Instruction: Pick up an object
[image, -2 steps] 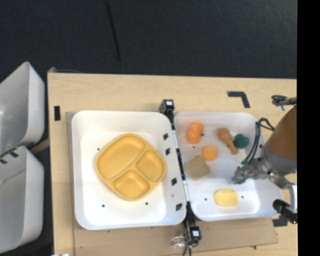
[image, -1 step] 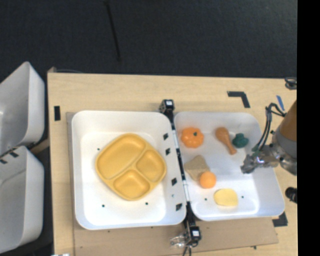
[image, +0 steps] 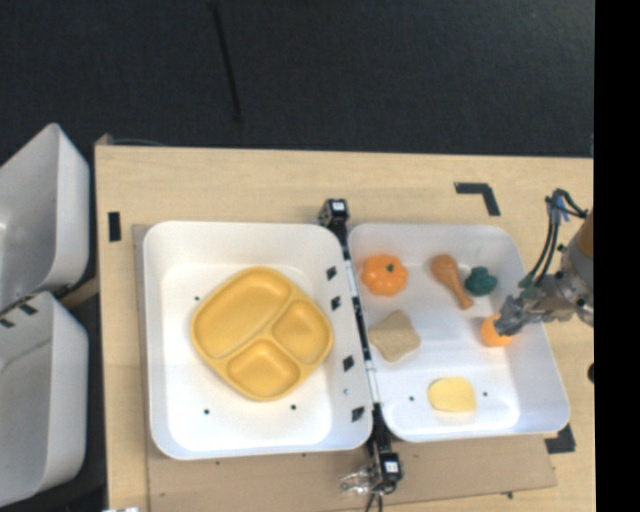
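The right bin (image: 540, 395) holds several items. An orange pumpkin (image: 384, 275) sits at its far left. A brown drumstick-shaped piece (image: 452, 279) lies beside a dark green piece (image: 483, 281). A tan bread slice (image: 396, 336) lies near the divider, and a pale yellow oval (image: 452, 395) rests at the near side. A small orange piece (image: 494, 333) lies by the right wall. My gripper (image: 513, 316) reaches in from the right edge, low over the bin, just above and right of that small orange piece and touching or nearly touching it.
The left bin (image: 170, 400) holds a yellow divided plate (image: 262, 332). A black clip (image: 333, 211) sits at the far end of the divider between the bins. Cables (image: 553, 235) hang along the arm at the right edge.
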